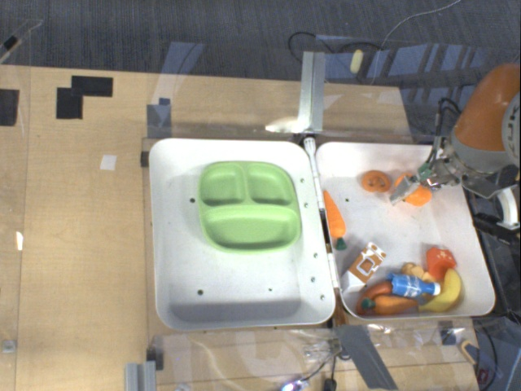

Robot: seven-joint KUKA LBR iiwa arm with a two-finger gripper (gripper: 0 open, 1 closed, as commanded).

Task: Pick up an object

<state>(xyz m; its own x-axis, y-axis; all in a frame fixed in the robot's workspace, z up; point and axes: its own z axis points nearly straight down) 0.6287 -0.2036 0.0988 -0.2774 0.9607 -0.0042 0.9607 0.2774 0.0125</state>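
Fingers: you cannot tell their spread or whether they grip anything; the gripper (409, 187) sits low at right of centre frame, in the right bin (480, 255), touching or just over an orange piece (419, 195). Beside it left lies a round orange object (375, 182). Confirm the piece sits between the fingers before you lift.

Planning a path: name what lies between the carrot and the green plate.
In the camera view, the bins' adjoining white walls separate the carrot from the green plate.
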